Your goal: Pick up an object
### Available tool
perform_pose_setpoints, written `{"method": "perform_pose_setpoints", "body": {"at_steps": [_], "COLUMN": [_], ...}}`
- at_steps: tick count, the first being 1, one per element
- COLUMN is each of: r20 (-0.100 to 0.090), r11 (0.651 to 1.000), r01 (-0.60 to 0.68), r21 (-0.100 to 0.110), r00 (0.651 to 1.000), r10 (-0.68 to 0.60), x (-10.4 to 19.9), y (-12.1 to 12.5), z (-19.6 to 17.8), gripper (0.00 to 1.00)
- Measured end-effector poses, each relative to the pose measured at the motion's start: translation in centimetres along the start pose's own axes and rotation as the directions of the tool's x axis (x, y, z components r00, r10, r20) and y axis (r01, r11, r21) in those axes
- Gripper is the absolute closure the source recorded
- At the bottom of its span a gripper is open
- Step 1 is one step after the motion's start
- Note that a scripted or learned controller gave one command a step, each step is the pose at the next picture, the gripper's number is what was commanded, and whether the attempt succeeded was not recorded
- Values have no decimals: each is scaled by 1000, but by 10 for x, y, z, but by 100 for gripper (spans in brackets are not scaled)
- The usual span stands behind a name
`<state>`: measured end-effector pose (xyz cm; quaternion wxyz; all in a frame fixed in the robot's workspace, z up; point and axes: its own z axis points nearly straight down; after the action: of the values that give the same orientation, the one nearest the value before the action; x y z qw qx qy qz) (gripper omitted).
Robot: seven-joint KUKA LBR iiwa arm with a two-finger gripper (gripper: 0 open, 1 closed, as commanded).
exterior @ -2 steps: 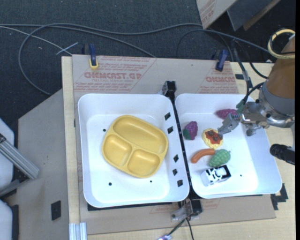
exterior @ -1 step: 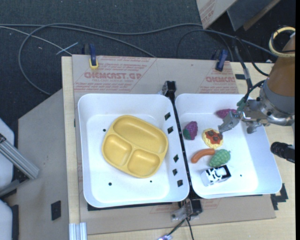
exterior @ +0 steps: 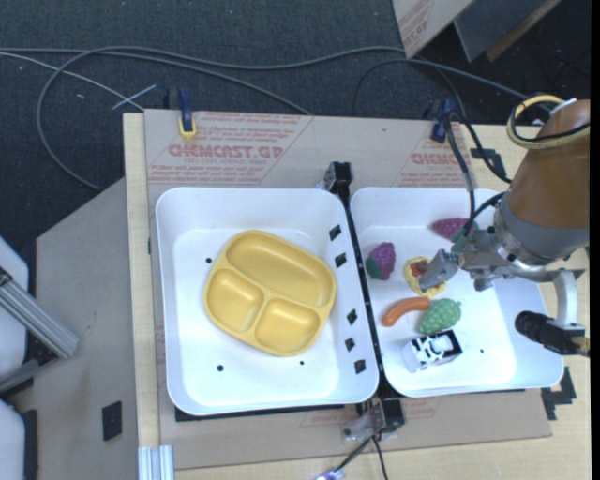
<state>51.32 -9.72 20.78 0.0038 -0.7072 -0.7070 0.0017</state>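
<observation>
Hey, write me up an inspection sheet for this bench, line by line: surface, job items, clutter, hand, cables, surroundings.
Surface: board bench bearing left bin and right bin side by side.
Job's things: in the right bin, purple grapes, orange carrot, green toy, black-and-white toy, yellow item, magenta piece.
Clutter: yellow divided plate in the left bin.
Hand: hand over the yellow item; grip cannot be judged.
Cables: thin cables on the floor; black cable across the bench.
Surroundings: dark carpet, cardboard box at top.
</observation>
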Motion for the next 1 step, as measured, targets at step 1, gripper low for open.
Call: {"method": "perform_pose_setpoints", "body": {"at_steps": [1], "r20": [0], "r11": [1000], "r01": [0], "r21": [0], "r00": [1000], "r10": [0], "x": [2], "y": [2], "z": [63], "gripper": [0]}}
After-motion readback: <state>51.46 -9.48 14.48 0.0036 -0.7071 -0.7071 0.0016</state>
